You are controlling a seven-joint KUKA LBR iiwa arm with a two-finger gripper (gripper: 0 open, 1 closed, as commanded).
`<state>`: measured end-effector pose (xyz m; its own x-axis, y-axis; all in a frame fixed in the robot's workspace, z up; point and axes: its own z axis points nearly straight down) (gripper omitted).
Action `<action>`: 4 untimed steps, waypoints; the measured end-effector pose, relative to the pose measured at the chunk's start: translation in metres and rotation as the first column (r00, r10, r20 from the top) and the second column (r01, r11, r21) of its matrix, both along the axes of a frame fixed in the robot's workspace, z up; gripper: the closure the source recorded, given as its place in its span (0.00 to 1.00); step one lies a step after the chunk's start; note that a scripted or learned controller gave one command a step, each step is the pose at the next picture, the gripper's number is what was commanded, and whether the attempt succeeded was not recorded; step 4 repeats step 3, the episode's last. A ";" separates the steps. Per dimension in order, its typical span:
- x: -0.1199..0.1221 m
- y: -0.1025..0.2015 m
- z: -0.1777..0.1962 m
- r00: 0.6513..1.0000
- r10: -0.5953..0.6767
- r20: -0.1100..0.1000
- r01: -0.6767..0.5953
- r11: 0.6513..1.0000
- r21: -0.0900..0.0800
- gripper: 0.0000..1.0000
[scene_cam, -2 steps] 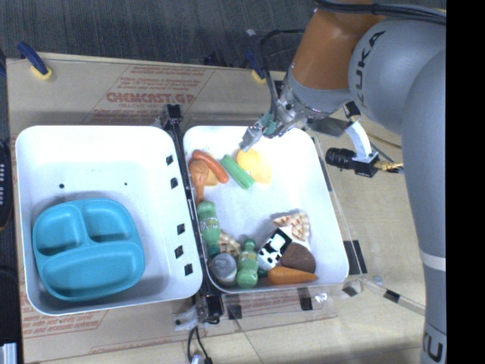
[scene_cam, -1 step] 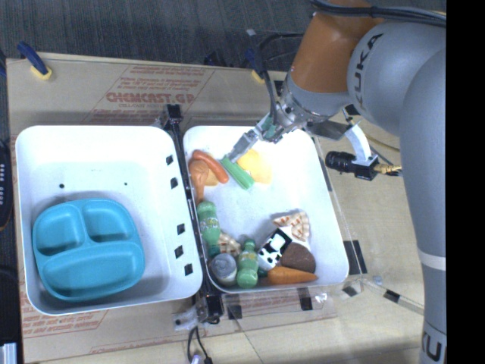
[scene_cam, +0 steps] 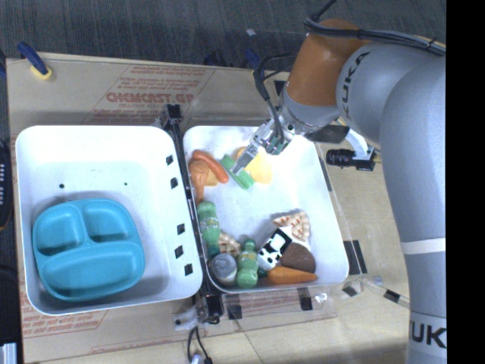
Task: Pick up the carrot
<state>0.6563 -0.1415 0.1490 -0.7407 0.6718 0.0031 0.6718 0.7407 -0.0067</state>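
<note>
Clearly the arm (scene_cam: 394, 127) dominates, its gripper (scene_cam: 261, 152) hanging low over the far part of the right bin (scene_cam: 327, 203), while the blue divided tray (scene_cam: 87, 249) lies well off to its side in the left bin (scene_cam: 45, 150). How far the gripper is parted I cannot tell, though a small green-and-orange piece (scene_cam: 241, 170) sits right at its tip. The carrot (scene_cam: 292, 275) lies flat well short of the gripper, against the near wall beside a brown toy (scene_cam: 295, 258); it looks a light, stiff, smooth plastic toy, best pinched across its thicker middle.
</note>
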 end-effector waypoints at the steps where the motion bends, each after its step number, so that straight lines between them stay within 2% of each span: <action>1: -0.008 0.008 -0.052 0.995 -0.105 0.002 0.105 0.995 0.000 0.00; 2: -0.006 0.007 -0.039 0.995 -0.096 0.005 0.096 0.995 -0.005 1.00; 3: -0.049 0.168 0.045 0.889 -0.458 0.005 0.458 0.889 0.004 1.00; 4: -0.049 0.168 0.045 0.889 -0.458 0.005 0.458 0.889 0.004 1.00</action>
